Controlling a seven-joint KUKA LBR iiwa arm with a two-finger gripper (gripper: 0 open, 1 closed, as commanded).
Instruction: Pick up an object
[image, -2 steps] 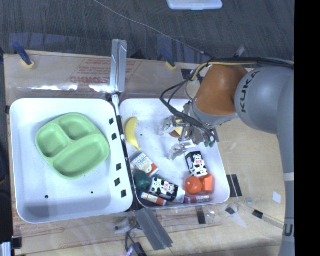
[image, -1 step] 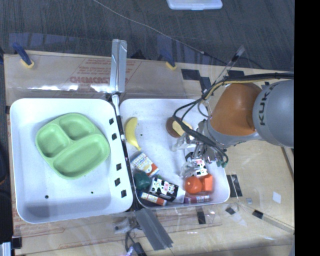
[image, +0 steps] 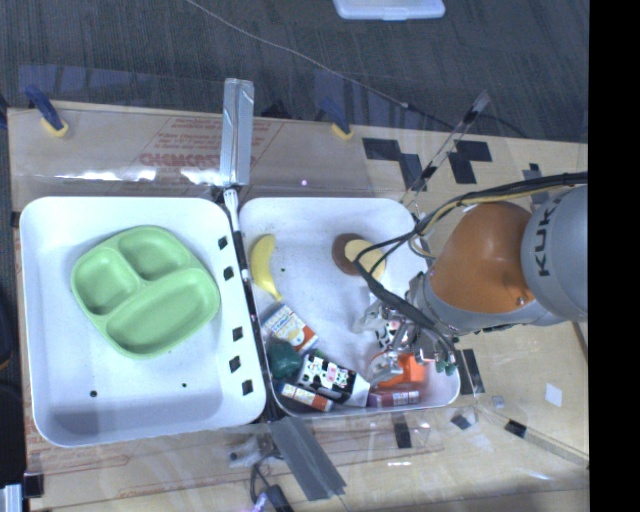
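Two shallow white bins sit side by side: the left bin (image: 40, 300) holds one green three-compartment plastic plate (image: 145, 290). The right bin (image: 310, 215) holds one yellow banana (image: 263, 265), one brown round disc (image: 350, 253) and a cluster of small packages along its near edge. The gripper (image: 398, 345) is low over that cluster beside an orange item (image: 408, 370); whether it grasps anything, I cannot tell.

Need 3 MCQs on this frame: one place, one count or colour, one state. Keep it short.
1. Where is the green plate?
A. left bin
B. right bin
C. on the bench

2. How many compartments does the plate have?
A. two
B. three
C. four

3. How does the banana lie?
A. on the plate
B. flat in the right bin, near its left wall
C. between the tool's fingers

Key: 1 A, it fills much of the left bin. 2 B, three hollows show. 3 B, it rests on the bin floor, apart from the tool.
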